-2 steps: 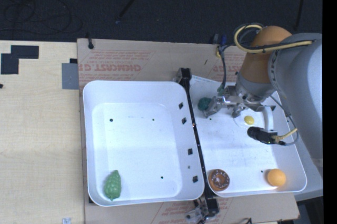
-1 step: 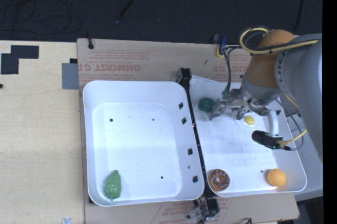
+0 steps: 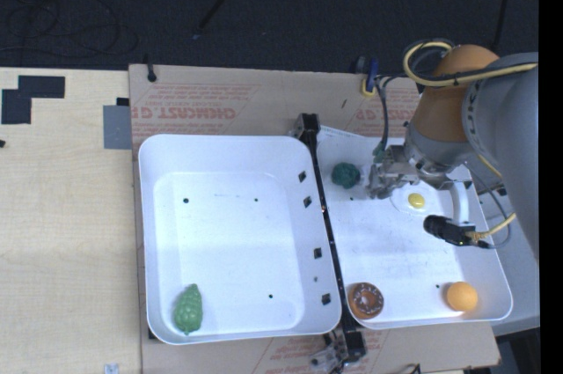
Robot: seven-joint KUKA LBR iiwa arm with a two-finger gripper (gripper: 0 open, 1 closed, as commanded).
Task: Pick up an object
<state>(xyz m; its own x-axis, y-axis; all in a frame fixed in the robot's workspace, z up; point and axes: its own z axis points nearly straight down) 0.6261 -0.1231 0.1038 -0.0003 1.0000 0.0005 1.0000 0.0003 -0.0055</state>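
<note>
Arm low over the right bin's far edge, a dark green ball just beside its gripper.

The gripper (image 3: 383, 180) hangs near the far edge of the right bin (image 3: 413, 311), and nothing can be seen held by it; whether it is parted or closed cannot be told from this slant. The dark green ball (image 3: 346, 176), the likeliest pick, lies just to the gripper's left, toward the divider between the bins and near the bin's far-left corner, apart from the gripper; being round, it offers no long axis to line up with. So the coming move probably turns on a short sideways shift toward the divider before descending. A small yellow piece (image 3: 416, 201) lies just on the gripper's other side. An orange ball (image 3: 461, 297) and a brown doughnut-like ring (image 3: 365, 300) rest along the near edge, well apart.
</note>
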